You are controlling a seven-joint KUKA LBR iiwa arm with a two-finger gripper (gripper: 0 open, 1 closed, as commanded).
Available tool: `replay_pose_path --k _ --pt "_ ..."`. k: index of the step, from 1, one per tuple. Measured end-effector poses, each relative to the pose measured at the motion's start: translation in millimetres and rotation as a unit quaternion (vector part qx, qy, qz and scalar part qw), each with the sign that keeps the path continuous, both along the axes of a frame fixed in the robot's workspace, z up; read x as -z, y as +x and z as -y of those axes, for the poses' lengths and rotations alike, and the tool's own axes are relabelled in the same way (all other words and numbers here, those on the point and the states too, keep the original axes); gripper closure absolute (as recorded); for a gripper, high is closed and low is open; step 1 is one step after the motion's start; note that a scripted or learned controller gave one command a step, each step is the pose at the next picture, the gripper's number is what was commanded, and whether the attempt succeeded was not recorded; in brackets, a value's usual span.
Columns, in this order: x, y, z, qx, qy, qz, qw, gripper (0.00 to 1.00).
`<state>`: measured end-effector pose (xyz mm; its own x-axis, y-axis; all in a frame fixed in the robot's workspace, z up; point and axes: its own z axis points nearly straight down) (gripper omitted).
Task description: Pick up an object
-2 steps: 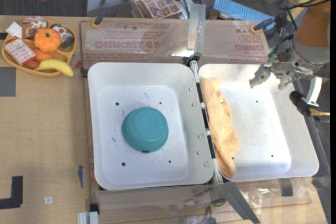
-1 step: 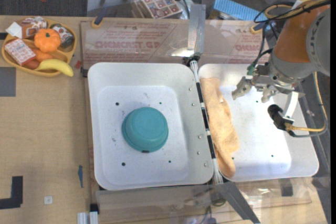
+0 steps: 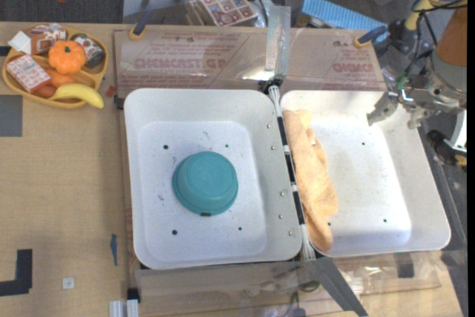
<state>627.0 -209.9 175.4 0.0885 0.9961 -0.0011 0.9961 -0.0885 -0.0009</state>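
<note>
Camera view: teal bowl (image 3: 205, 182) sits upside down near the middle of the left bin (image 3: 141, 122), clear of the walls, so an easy approach from above, though the domed back may slip in a pinch. Orange cloth (image 3: 310, 174) lies bunched along the left wall of the right bin (image 3: 415, 226), pressed against the divider, harder to get under. Gripper (image 3: 393, 106) hangs over the upper right edge of the right bin, well apart from both items, nothing between it; cannot tell its opening, too blurred. Judged: pick not started, target unclear. Fruit plate (image 3: 22, 85) off at the bench's left, out of play
</note>
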Motion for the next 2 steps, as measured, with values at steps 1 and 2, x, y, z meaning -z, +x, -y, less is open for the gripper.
replay_pose_path --k 1,2 --pt "65 26 -86 -0.109 0.0011 -0.001 0.994 0.0" --pt "-3 41 -22 -0.068 -0.0002 0.001 0.9977 0.0"
